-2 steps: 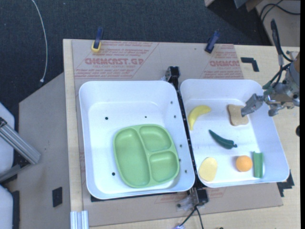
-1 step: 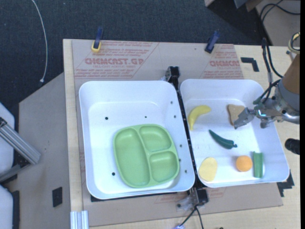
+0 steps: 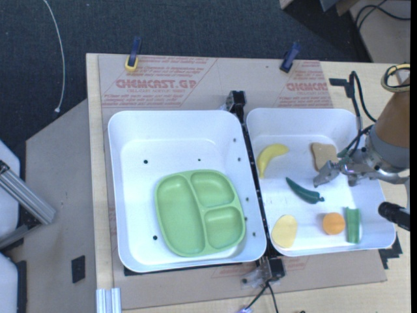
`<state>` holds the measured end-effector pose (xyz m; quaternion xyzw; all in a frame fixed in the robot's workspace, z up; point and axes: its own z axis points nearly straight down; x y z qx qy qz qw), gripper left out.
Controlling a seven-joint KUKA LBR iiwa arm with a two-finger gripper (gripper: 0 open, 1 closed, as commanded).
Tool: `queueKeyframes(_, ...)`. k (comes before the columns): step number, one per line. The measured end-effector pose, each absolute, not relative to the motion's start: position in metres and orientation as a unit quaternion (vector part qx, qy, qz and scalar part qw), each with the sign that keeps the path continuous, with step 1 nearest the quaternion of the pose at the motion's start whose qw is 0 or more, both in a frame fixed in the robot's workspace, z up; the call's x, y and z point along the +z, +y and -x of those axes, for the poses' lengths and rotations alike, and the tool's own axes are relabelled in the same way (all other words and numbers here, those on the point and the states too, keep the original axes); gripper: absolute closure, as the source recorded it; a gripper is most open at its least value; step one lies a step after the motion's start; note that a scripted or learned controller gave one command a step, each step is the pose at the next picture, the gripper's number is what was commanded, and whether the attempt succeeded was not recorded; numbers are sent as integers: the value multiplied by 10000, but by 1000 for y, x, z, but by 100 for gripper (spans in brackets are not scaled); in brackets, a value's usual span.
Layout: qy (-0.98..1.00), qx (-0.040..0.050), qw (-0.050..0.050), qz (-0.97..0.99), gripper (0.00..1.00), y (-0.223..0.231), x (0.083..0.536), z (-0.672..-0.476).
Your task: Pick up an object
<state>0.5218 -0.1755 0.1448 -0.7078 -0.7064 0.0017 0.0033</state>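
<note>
The right bin (image 3: 306, 119) holds several toy foods: a yellow banana (image 3: 270, 156), a tan bread piece (image 3: 324, 152), a dark green chili (image 3: 303, 191), an orange ball (image 3: 333, 223), a green cucumber stick (image 3: 352, 225) and a pale yellow round piece (image 3: 284, 231). My gripper (image 3: 337, 173) hangs over the right side of this bin, just below the bread piece and right of the chili. Its fingers look open, with nothing between them.
The left bin (image 3: 130, 135) holds a green divided plate (image 3: 199, 210). A black clamp (image 3: 236, 100) sits at the far end of the wall between the bins. Cables (image 3: 355, 96) run along the bench's right side.
</note>
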Motion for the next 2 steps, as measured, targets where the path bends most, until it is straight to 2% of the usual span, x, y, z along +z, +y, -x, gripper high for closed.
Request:
queueKeyframes(1,-7067,5,12,7075,0,-186,91,-520)
queueKeyframes(2,-7066,-3,-5,7076,100,-185,103,-521)
